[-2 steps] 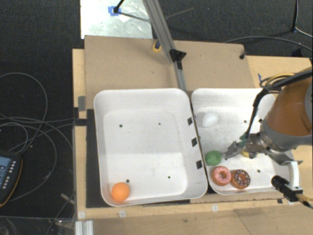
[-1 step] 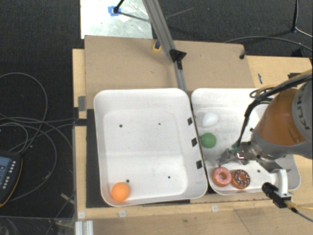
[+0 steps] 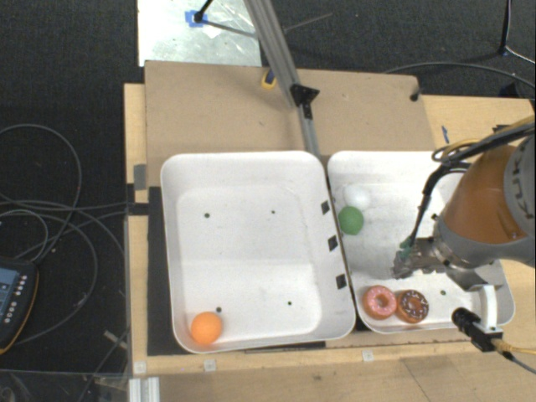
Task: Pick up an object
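From the overhead camera I see the gripper (image 3: 405,264) low in the right bin (image 3: 381,170), just above the pink donut (image 3: 379,301) and brown donut (image 3: 412,306) at that bin's near edge. A green ball (image 3: 351,220) and white ball (image 3: 358,197) lie at its left wall. I cannot tell how the pincer is set.

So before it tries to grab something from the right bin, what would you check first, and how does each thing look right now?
1. Objects within reach in the right bin: ok. Pink donut, brown donut, green ball, white ball.
2. Gripper over that bin: ok, just above the donuts.
3. Fingers free of any object: cannot tell.
4. Target stands alone: not ok for the donuts, which sit side by side; ok for the green ball.
5. Orange ball in left bin: ok, far from the arm's path.
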{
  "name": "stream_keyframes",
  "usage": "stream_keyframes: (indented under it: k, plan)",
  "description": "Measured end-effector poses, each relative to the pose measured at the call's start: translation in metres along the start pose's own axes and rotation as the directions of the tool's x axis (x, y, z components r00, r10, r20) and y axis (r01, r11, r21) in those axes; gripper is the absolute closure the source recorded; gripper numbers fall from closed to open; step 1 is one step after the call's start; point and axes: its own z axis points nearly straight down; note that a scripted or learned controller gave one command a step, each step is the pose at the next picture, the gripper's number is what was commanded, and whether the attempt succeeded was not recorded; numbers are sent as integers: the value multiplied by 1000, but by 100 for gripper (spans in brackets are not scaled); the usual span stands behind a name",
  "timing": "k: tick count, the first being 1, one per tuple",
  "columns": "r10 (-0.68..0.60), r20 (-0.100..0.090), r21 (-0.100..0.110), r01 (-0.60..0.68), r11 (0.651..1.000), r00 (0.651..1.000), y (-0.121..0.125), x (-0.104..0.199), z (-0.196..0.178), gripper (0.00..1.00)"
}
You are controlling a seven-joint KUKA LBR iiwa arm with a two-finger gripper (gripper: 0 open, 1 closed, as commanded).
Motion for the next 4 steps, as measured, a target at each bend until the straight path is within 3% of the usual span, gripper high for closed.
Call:
stream_keyframes:
  k: [3,4]
  plan:
    - [-6,1,-4,6,1000,1000,2,8,-150,100]
    - [-10,0,-1,10,1000,1000,35,47,-136,100]
